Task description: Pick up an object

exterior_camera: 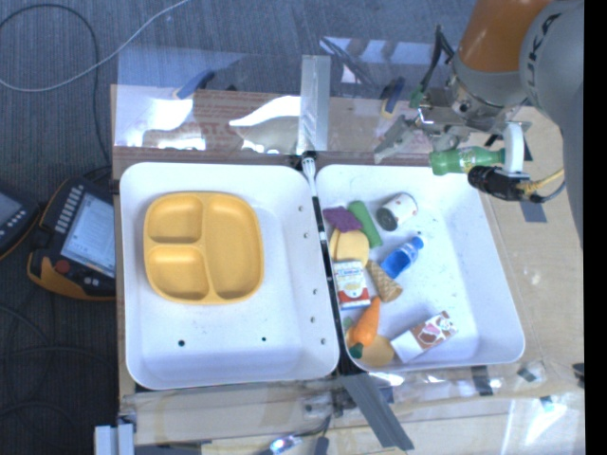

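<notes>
My gripper (448,148) hangs over the back edge of the right bin (493,282), below the orange-banded wrist. A green bottle (462,160) lies sideways between its fingers, lifted above the bin, with its dark cap end pointing right. Lower in the right bin lie a purple piece (339,219), a green cucumber (363,218), a grey-and-white can (396,209), a yellow block (349,246), a blue bottle (403,256), a small carton (351,283), a cone (384,281), a carrot (366,319) and a red-and-white box (425,335).
The left bin (228,349) holds a yellow divided plate (202,246). A metal divider post (313,102) stands behind the seam between the bins. A teach pendant (71,240) lies on the floor at the left.
</notes>
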Available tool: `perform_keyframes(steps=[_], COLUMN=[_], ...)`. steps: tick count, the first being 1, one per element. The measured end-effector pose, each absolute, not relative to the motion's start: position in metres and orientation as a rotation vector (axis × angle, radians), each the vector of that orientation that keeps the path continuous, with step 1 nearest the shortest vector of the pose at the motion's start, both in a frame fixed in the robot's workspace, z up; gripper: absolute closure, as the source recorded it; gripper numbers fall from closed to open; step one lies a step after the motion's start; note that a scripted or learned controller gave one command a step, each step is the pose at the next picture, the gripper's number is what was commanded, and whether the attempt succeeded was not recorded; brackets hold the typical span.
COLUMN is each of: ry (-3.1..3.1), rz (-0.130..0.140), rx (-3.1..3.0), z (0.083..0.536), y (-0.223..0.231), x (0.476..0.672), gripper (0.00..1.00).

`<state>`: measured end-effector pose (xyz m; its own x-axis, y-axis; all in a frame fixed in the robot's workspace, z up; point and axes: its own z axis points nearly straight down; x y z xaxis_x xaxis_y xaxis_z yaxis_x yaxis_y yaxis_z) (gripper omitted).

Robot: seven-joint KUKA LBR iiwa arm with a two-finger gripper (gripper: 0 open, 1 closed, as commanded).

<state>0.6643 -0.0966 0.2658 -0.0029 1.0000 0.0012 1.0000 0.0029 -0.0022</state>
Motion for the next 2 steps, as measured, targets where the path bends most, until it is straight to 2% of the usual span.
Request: perform_keyframes(steps=[1,2], ry=[-2.144,-2.310], rz=[0.007,-0.004], rx=[-2.295,-2.143], z=[0.187,0.089], y=[-0.130,-0.148], x=[0.634,0.650], gripper=[0.00,0.00])
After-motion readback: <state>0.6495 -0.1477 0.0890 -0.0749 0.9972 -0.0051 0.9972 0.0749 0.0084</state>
